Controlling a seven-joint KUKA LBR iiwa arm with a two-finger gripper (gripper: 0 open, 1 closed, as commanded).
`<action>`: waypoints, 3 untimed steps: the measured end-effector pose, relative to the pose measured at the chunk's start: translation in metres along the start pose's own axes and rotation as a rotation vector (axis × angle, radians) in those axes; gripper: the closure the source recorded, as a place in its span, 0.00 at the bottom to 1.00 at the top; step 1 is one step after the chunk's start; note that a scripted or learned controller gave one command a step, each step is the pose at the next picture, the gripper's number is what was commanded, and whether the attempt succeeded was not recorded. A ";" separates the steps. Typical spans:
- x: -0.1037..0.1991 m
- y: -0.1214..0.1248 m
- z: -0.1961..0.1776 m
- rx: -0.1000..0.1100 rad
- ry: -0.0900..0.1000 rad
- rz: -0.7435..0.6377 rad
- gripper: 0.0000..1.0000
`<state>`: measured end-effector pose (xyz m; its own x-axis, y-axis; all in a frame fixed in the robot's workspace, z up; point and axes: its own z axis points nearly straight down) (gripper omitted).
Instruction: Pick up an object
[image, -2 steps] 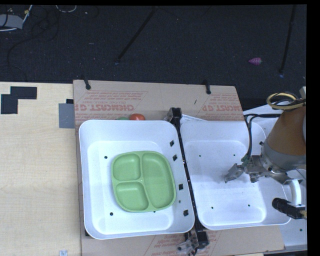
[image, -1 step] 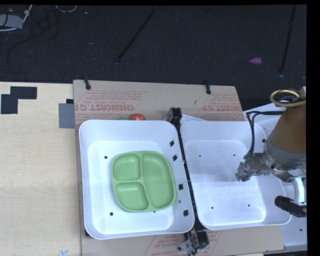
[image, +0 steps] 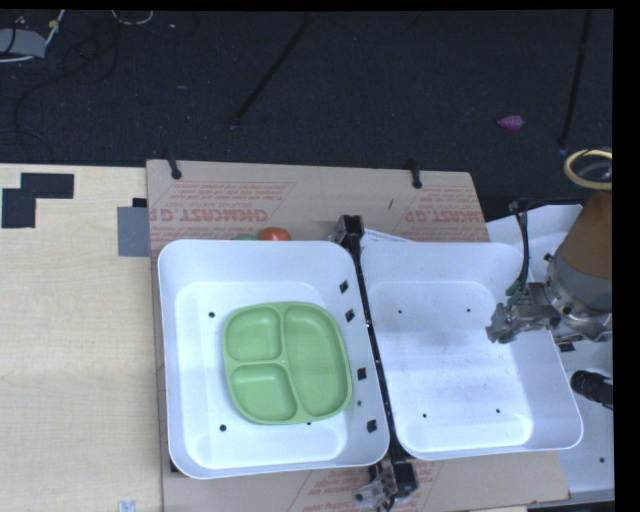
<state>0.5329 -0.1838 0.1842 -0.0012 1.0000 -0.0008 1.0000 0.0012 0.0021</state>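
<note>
A light green divided plate (image: 287, 362) with three compartments lies flat in the left white bin (image: 195, 280). My gripper (image: 503, 328) hangs over the right edge of the right white bin (image: 450, 440), well to the right of the plate. The grey arm with its orange band (image: 590, 240) comes in from the right. Nothing can be seen in the gripper.
A small red-orange object (image: 274, 235) sits just behind the far rim of the left bin, on the cardboard sheet (image: 300, 205). A black divider (image: 365, 340) runs between the two bins. A pale wooden bench top (image: 70, 330) stretches to the left.
</note>
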 end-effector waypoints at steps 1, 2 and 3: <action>-0.007 0.007 -0.046 0.000 0.000 0.000 1.00; -0.008 0.007 -0.062 0.002 0.001 -0.001 1.00; 0.040 0.017 -0.059 0.005 0.003 -0.003 1.00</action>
<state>0.5494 -0.1439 0.2435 -0.0037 1.0000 0.0019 1.0000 0.0037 -0.0028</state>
